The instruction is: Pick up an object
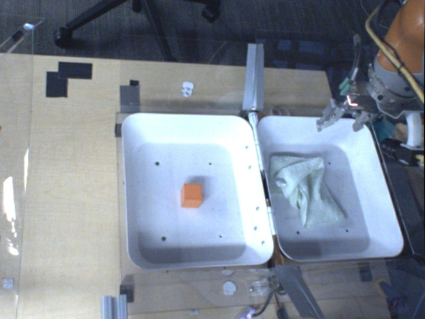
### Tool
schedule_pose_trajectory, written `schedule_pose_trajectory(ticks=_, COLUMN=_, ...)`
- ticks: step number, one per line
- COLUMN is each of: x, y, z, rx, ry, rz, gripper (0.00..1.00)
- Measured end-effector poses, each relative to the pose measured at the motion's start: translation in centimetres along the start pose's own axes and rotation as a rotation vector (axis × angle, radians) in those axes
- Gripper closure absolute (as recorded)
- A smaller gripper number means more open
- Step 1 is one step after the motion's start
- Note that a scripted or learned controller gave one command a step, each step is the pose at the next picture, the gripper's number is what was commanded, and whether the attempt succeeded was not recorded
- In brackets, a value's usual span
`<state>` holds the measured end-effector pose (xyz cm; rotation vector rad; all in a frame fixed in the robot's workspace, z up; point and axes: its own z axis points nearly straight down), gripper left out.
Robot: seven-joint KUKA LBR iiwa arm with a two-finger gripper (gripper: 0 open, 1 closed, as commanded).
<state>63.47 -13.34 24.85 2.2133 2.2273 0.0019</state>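
One orange cube (192, 195), one crumpled cloth (307, 187) (separate bins), one open claw (344, 120).

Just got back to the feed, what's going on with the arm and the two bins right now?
The arm's gripper hangs over the far edge of the right bin, with its fingers spread and nothing between them. A crumpled pale cloth lies in that bin, untouched. The left bin holds a small orange block near its middle. Nothing has been picked up yet.
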Motion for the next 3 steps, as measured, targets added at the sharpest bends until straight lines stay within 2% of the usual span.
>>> schedule_pose_trajectory(ticks=1, x=3.2, y=-5.3, z=14.9, rx=-0.009, ry=0.0, rz=-0.067, gripper=0.0)
schedule_pose_trajectory(ticks=2, x=3.4, y=-5.1, z=13.8, rx=-0.015, ry=0.001, rz=-0.068, gripper=1.0)
schedule_pose_trajectory(ticks=3, x=5.8, y=1.7, z=4.1, rx=-0.003, ry=-0.001, rz=-0.007, gripper=1.0)
